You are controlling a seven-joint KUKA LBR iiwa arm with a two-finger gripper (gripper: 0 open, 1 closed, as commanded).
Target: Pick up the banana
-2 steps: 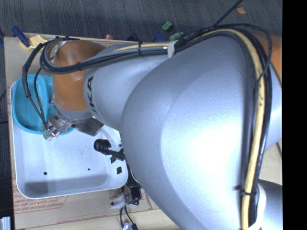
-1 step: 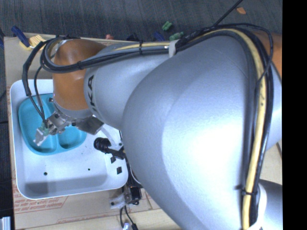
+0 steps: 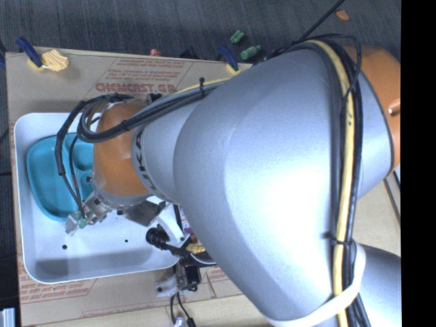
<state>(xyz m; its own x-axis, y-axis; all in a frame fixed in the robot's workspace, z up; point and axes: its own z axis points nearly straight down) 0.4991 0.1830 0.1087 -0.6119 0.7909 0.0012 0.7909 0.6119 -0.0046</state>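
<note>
Reaching into the left bin (image 3: pixel 27 182) over a teal object (image 3: pixel 48 182), the hand's opening cannot be told.

We have one fixed camera, set above the bench (image 3: pixel 122 70) and looking down on it at a slant. The arm (image 3: pixel 272 182) reaches in from the right and passes so near the lens that its grey casing covers most of the right and centre of the picture. Past it, toward the left, we see one white bin (image 3: pixel 27 203) with its near and far rims running across the picture and its left corners in full sight. Beyond the bench's far edge, along the top, we see dark floor (image 3: pixel 102 12).
</note>
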